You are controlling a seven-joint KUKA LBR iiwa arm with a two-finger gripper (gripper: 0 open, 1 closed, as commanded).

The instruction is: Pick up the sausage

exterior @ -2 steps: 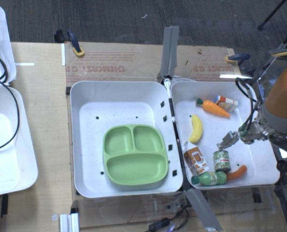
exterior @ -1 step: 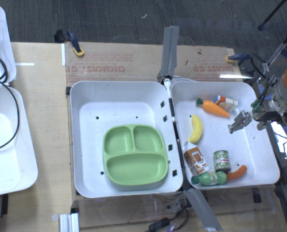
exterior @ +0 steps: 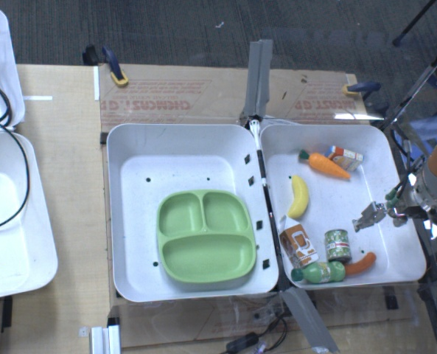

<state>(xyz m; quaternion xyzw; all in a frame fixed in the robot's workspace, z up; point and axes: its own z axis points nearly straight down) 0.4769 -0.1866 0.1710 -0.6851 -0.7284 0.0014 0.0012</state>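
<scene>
two shallow white bins sit side by side on the bench. the left bin (exterior: pixel 122 198) holds a green divided plate (exterior: pixel 205 236). the right bin (exterior: pixel 395 168) holds a carrot (exterior: pixel 327 166), a banana (exterior: pixel 298 196), a brown carton (exterior: pixel 299 245), a small can (exterior: pixel 337 245), a green bottle (exterior: pixel 320 273) and the sausage (exterior: pixel 359 263) near the front wall. the gripper (exterior: pixel 373 216) sits over the right bin's right side, apart from the sausage.

Red lettering on cardboard sheet (exterior: pixel 203 94), upside down, unreadable; item labels too small
</scene>
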